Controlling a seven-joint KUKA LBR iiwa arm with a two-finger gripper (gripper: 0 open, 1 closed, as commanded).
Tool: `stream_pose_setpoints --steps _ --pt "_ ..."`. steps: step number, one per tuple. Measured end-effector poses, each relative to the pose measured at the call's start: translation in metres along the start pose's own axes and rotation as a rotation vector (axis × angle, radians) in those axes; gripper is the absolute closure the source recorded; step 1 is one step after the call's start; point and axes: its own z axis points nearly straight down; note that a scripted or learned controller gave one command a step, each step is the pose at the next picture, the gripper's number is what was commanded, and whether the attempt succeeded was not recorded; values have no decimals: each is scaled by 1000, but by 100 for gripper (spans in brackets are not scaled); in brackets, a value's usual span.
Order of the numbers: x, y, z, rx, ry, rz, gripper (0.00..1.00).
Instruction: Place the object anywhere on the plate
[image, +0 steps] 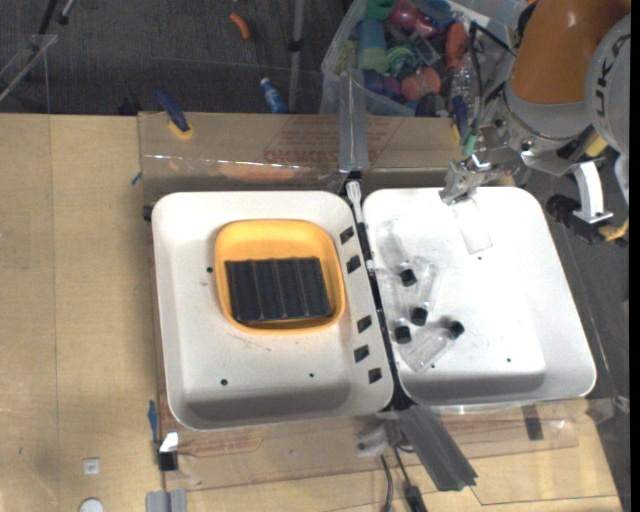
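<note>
Camera view: vials (418, 310) lie well below tool (462, 190); its state unclear.

The arm (560, 50) is cut off by the top and right edges, so little beyond its orange band and grey wrist can be seen. The hand (462, 190) at the far rim of the right bin (560, 300) is small and blurred; whether its fingers stand apart or together cannot be told. The clear objects with black caps (420, 310) in that bin are see-through against the white floor, so their outlines and number are hard to make out. The heap of colourful items (410, 50) behind the bench (60, 300) is cropped by the top edge and too jumbled to name.
</note>
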Motion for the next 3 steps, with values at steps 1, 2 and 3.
stream_pose_setpoints --steps 1,2,3 --pt "-12 -3 -31 0 0 -61 100" --pt "-29 -7 -48 0 -1 -93 100" --pt "-95 -24 -110 -1 -1 -250 100"
